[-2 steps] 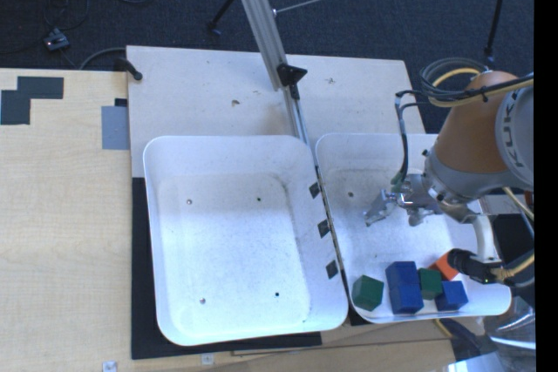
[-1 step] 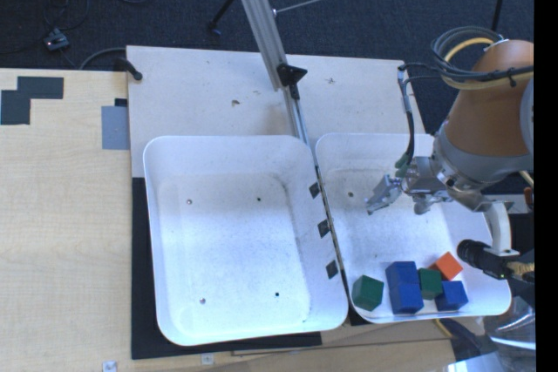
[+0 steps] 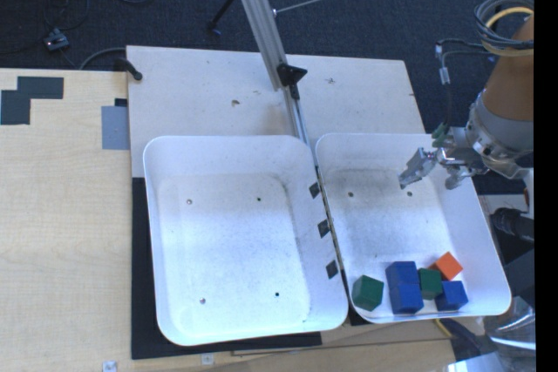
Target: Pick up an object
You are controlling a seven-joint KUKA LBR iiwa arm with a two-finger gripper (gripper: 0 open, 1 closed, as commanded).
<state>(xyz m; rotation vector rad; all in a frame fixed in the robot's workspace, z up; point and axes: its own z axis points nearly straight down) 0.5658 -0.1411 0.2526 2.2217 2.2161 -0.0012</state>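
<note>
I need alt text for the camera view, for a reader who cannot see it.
A grey robot arm's gripper hangs over the right white bin, apart from the small blocks at its near edge: two blue, two green, one orange. The left bin sits beside it.

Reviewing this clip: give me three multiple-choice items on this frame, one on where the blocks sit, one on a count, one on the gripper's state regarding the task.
1. Where do the blocks lie?
A. Near corner of the right bin
B. Middle of the left bin
C. On the wooden table

2. How many blocks are blue?
A. None
B. Two
C. Four

3. The gripper is:
A. Resting on the orange block
B. Above the right bin's far part, apart from the blocks
C. Over the left bin

Answers: 1 A, the blocks cluster at the right bin's near edge. 2 B, large blue block and small blue block. 3 B, gripper sits well away from the orange block.
</note>
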